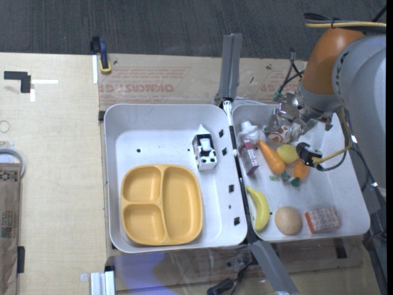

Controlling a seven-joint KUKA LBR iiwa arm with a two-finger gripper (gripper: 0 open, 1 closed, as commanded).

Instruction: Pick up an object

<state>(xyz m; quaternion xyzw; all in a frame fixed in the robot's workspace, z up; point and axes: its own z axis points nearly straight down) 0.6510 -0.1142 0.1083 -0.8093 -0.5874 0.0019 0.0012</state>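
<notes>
The right bin (344,217) holds a banana (259,208), an orange carrot (271,157), a yellow lemon (287,153), a second small carrot (300,169), a tan round roll (288,220), an orange-red packet (323,219) and a small white bottle with a dark red label (248,146). My gripper (286,125) hangs low over the back of this bin, just behind the lemon and carrot. The wrist and cables hide its tips. I see nothing held in it.
The left bin (123,121) holds a yellow divided plate (163,204) and a small black-and-white box (205,151). A grey divider post (229,66) rises between the bins at the back. Cardboard and wooden bench lie to the left.
</notes>
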